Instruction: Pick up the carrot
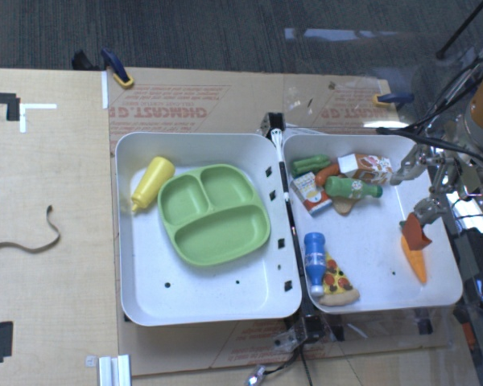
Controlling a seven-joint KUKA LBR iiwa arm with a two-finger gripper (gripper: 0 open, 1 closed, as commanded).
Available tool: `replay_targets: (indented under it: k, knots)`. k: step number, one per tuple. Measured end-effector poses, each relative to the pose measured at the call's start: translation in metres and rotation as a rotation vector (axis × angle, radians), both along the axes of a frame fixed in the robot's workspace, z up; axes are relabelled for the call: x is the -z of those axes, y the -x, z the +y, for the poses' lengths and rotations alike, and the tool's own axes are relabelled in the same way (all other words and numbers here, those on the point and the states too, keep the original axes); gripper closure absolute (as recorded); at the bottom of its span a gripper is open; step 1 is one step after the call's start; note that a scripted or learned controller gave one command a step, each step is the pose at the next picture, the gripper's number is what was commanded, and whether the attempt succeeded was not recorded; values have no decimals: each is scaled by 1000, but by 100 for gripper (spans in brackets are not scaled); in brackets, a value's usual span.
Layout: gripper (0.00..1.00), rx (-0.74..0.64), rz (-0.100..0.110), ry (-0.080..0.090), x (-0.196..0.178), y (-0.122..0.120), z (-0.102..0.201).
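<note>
Reaching in from your right, the gripper (421,212) hung over the right bin (370,284), fingers closed on the leafy top end of the carrot (415,257), whose orange tip pointed toward the bin's near right corner. You had both bins on a cardboard-covered bench (185,107), dark carpet beyond.

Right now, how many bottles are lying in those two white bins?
3. A yellow bottle lies in the left bin beside the green plate; a green bottle sits in the right bin's pile; a blue bottle lies near its front. The pile may hide more.
</note>
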State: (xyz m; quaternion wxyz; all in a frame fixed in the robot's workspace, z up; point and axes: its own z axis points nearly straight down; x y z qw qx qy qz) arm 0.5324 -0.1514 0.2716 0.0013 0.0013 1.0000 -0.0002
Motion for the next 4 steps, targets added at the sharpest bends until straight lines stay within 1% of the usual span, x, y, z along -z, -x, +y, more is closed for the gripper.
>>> replay_targets:
  k: [1, 2, 3, 4]
  knots:
    - [0, -50, 4, -1, 106, 23, -28]
    - [0, -64, -2, 1, 165, -14, -70]
    - [0, 102, 1, -1, 124, 36, -2]
    - [0, 119, -21, 5, 175, 47, -69]
